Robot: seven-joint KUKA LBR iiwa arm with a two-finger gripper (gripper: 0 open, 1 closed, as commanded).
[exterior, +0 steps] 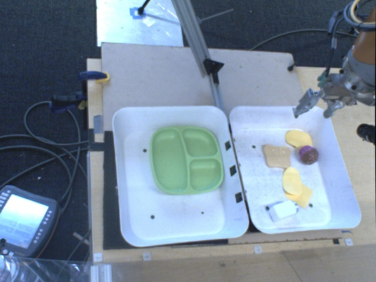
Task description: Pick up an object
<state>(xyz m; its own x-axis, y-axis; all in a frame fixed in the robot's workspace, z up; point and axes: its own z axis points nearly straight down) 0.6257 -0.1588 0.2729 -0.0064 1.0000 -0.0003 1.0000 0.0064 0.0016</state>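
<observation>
Hovering over the far right corner of the right white bin [338,175], my fingers [317,103] are spread apart with nothing between them. Below them, in that bin: a yellow oval slice [298,138], a small purple round ball [308,154] touching it, a tan square toast piece [277,155] just left, a yellow oblong piece [292,181], a yellow wedge [304,196], and a white block [283,210] nearest. All lie apart from my fingers. The left white bin [132,216] holds a green divided plastic plate [187,160], flat. Both bins sit on the table [153,75].
</observation>
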